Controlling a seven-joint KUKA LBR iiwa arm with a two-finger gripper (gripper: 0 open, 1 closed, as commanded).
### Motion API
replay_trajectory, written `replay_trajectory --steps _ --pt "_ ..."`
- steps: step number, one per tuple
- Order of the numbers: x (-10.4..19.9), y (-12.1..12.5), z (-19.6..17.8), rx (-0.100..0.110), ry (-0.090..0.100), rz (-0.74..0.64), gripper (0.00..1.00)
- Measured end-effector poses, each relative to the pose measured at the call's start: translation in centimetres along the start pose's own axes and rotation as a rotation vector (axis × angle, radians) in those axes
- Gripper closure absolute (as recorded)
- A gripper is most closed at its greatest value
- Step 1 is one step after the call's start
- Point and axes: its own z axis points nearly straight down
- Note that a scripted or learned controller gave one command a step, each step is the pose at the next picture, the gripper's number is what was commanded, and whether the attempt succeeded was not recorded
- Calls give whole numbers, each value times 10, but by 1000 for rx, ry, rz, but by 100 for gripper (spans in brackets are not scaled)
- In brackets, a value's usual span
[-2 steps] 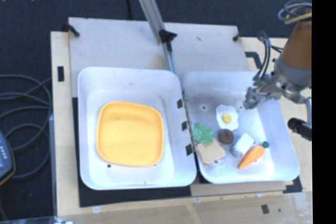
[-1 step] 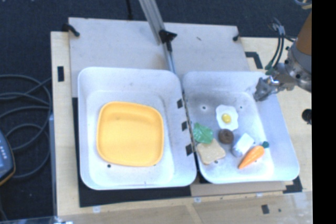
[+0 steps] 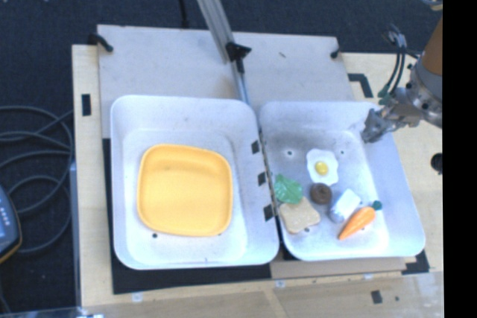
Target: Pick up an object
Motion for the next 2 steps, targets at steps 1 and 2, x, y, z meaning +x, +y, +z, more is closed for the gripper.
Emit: replay_trajectory --steps 1,2 --pt "51 5 1 0 0 -3 100" --pt "103 0 -3 0 1 -4 100"
